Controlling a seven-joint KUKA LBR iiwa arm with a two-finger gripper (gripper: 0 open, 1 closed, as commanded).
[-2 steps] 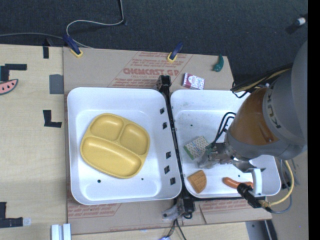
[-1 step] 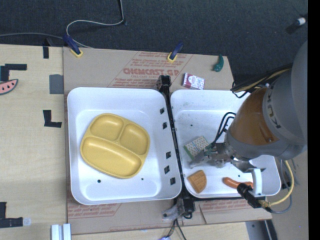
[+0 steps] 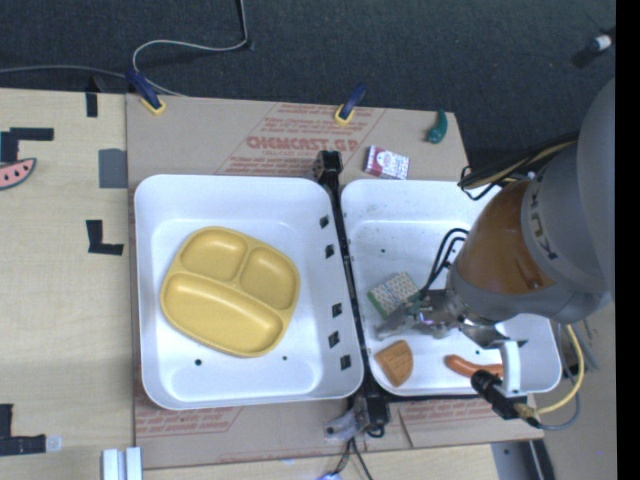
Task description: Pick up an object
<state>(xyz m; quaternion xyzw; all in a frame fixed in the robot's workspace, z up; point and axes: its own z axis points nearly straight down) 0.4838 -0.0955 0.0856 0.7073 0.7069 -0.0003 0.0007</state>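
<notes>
Gripper (image 3: pixel 400 318) low in right bin (image 3: pixel 400 208), fingers apart; green sponge (image 3: pixel 391 291) touching upper finger, not between jaws; tan block (image 3: pixel 394 361) just below; orange carrot (image 3: pixel 470 366) nearby

A divided plate (image 3: pixel 231 290) lies in the left bin (image 3: pixel 160 368). In the right bin (image 3: pixel 400 208), a patterned block (image 3: pixel 391 290) sits behind a wedge (image 3: pixel 394 362), with a carrot-shaped piece (image 3: pixel 466 366) to the wedge's right.
</notes>
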